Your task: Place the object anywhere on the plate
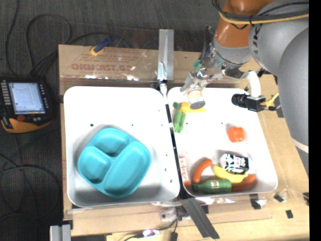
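Nearest the camera, at the front edge of the right bin (266,149) and well below the claw (196,90), lies a heap of toy food: a green cucumber-like piece (213,186), a yellow banana (226,172), an orange-red sausage shape (199,168), another orange piece (246,181) and a black-and-white printed block (235,162). A lone orange pepper-like toy (236,133) sits between that heap and the claw, off to its lower right. Just under the claw rests a small grey-and-white cylinder (196,102) on a yellow piece (190,108), with a green pod (177,118) beside them to the lower left. Whether the claw pinches the cylinder or merely hovers over it I cannot tell; its tips blur into the object. These look like hollow plastic toys, so I judge the cylinder light, stiff, somewhat slippery and not fragile, best taken across its round body. The turquoise plate (114,160), one, with three compartments, lies in the left bin (80,99), far to the claw's lower left. Two bins share the surface; roughly nine toys.
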Available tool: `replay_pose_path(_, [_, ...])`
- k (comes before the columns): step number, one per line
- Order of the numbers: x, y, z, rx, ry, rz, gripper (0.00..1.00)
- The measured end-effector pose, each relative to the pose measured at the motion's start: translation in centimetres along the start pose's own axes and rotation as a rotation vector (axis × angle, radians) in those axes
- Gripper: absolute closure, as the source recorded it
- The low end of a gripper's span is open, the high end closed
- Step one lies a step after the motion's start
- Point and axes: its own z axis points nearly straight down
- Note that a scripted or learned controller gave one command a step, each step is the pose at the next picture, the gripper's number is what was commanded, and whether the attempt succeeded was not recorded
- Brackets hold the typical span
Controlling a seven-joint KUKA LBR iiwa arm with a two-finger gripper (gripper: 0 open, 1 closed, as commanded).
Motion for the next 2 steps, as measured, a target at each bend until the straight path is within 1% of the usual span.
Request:
replay_pose_path(1, [8.7,-0.2,3.6,0.001,0.004,-0.039,1.00])
replay_pose_path(2, [16.4,-3.6,6.3,0.002,0.004,-0.020,1.00])
